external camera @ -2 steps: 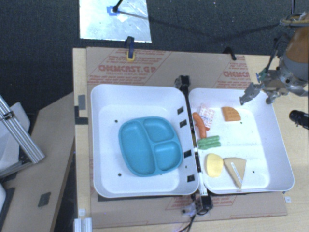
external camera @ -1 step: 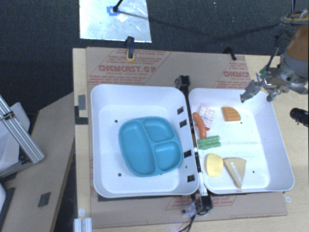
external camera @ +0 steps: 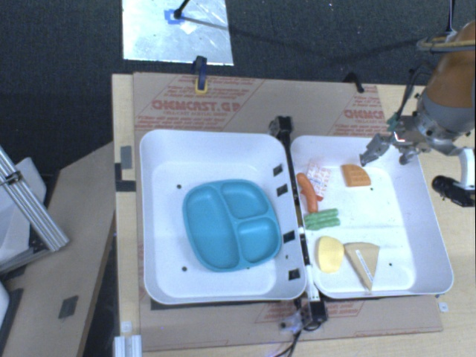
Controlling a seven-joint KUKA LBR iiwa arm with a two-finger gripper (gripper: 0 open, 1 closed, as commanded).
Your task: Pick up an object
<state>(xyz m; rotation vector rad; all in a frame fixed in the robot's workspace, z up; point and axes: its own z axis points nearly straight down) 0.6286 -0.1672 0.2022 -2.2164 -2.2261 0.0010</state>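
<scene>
Gripper [external camera: 387, 149] fingers spread, nothing held, over right bin [external camera: 428, 222] rear, orange block [external camera: 355, 175] just below-left.

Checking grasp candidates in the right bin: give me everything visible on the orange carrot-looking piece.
The carrot is a slim orange stick, smooth like a plastic toy, lying flat on the right bin's floor near its left wall. It runs at a slant, upper end toward the bin's back. Its right side meets or overlaps a white packet with red print; its lower end sits just above the green bean piece, contact unclear. The gripper is apart from it, up near the bin's back right.
</scene>
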